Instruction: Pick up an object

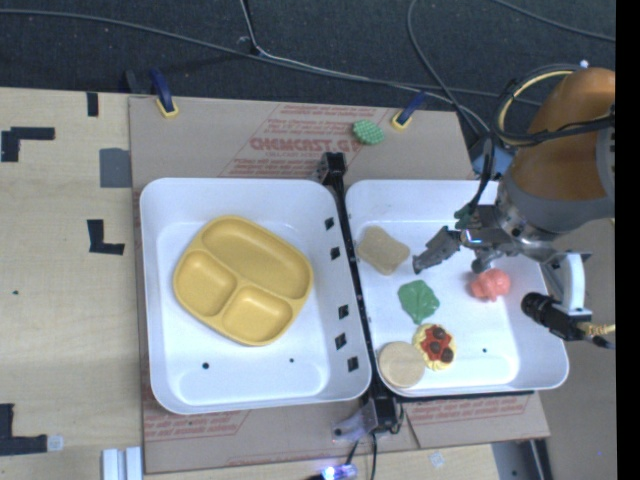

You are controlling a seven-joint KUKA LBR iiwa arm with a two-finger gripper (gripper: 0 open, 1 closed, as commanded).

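One pink object (490, 285) lies just beside the pincer (462, 254).

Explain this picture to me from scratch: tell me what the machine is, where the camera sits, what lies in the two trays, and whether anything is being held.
One camera looks down at a slant on a bench. The grey and orange machine at the right is a robot arm; its gripper hangs over the right white bin. Its dark fingers show nothing between them, so nothing is held.

The right bin holds small toy foods: a tan bread slice, a green leafy piece, a pink lump, a round pale disc and a yellow piece with red topping. The left white bin holds a yellow divided plate. A small green item lies on the cardboard behind the bins.
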